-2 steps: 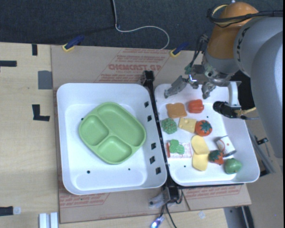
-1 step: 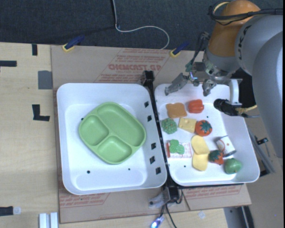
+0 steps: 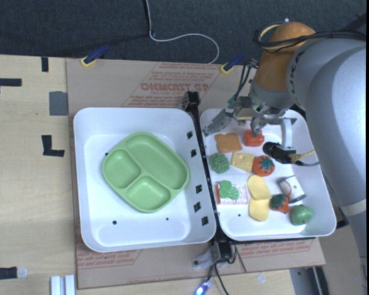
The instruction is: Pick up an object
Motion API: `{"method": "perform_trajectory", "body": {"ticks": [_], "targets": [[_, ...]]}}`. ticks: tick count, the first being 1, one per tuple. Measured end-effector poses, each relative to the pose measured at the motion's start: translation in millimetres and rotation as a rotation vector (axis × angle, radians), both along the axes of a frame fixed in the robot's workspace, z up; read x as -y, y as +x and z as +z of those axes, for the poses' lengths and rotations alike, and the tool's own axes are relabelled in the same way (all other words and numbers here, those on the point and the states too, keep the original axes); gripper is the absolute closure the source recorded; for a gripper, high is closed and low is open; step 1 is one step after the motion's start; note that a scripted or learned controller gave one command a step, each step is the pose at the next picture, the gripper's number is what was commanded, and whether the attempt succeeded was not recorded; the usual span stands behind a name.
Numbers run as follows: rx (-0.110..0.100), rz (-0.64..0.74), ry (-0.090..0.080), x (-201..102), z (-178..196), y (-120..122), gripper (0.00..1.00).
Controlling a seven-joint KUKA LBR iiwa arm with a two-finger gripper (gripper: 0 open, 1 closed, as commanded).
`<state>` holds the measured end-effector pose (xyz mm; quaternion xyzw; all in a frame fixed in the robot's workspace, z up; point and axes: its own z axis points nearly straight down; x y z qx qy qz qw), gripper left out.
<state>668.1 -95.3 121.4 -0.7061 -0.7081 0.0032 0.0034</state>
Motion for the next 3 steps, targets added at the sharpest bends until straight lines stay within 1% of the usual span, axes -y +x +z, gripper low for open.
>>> {"method": "perform_trajectory", "body": {"ticks": [1,2,3], "targets": [[0.024,0.0,-0.009,3.4,-15.5,5.0,0.0],[0.017,0.001,-0.005,1.2,-11.4,3.7,1.0],[0.009,0.0,0.0,5.7,37.7,12.9,1.0]]}}
